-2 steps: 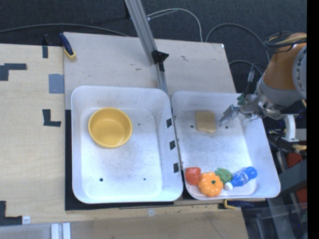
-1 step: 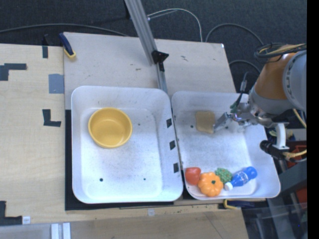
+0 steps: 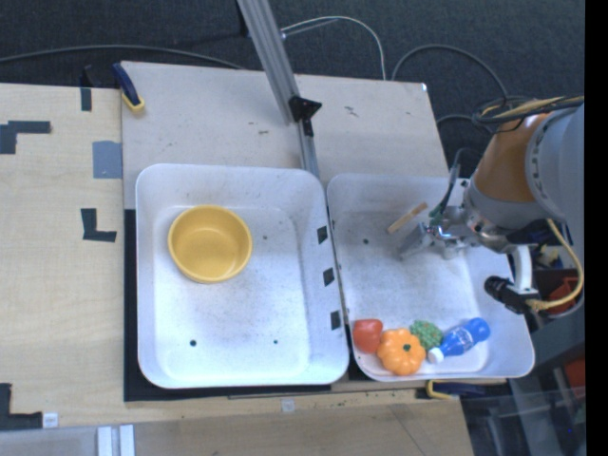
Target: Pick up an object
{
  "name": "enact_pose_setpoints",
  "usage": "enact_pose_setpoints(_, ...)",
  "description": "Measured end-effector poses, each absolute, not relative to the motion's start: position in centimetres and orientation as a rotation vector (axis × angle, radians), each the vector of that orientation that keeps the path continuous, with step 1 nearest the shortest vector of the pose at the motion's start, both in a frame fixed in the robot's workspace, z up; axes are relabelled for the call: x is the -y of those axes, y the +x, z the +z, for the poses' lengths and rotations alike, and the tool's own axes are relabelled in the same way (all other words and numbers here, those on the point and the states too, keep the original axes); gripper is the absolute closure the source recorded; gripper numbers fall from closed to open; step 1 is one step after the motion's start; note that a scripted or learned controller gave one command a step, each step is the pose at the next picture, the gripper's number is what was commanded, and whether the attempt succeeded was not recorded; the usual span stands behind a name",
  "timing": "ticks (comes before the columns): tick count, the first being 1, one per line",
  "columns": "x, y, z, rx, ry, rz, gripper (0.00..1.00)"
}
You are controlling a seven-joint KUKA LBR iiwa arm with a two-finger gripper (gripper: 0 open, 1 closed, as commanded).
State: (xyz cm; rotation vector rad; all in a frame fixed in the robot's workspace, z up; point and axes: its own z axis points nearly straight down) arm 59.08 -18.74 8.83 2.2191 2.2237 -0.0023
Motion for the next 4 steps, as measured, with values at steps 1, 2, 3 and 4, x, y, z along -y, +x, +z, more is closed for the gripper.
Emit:
enact_pose_setpoints(1, 18.7, 59.1, 9.9, -2.225, 2.218, -0.003, 1.00)
enact_pose_setpoints(2, 18.7, 59.0, 16.2, -2.219, 2.216, 0.003, 1.00)
enact_pose_setpoints(3, 18.7, 59.3, 20.5, -2.221, 2.218, 0.002, 1.00)
enact_pose_setpoints(4, 19.3, 59.7, 24.9, -2.220, 2.217, 0.002, 1.00)
